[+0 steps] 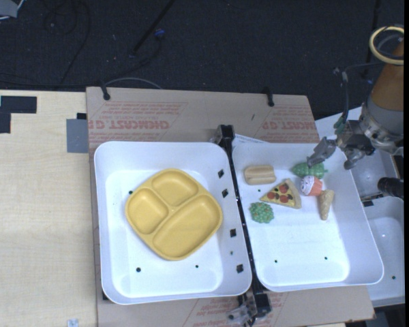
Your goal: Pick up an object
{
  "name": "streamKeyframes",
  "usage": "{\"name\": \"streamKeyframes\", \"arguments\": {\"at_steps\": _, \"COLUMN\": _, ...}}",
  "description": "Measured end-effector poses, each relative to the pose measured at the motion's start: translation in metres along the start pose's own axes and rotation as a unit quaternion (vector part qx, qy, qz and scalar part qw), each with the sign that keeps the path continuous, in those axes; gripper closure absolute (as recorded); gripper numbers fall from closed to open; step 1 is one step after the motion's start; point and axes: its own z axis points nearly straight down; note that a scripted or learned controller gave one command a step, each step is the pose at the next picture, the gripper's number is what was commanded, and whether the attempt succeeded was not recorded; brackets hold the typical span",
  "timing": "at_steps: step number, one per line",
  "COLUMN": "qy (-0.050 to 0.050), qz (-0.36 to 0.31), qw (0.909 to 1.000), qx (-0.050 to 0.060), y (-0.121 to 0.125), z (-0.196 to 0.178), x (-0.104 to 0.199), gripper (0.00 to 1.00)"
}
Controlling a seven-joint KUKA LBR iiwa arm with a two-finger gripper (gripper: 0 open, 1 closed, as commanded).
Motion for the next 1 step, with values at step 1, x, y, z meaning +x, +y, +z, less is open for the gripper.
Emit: {"name": "streamKeyframes", "arguments": {"at_steps": 1, "qy": -0.001, "qz": -0.001, "qw": 1.0, "qx": -0.007, "y": 0.0025, "z": -0.0089, "x": 0.0004, "gripper": 0.0}}
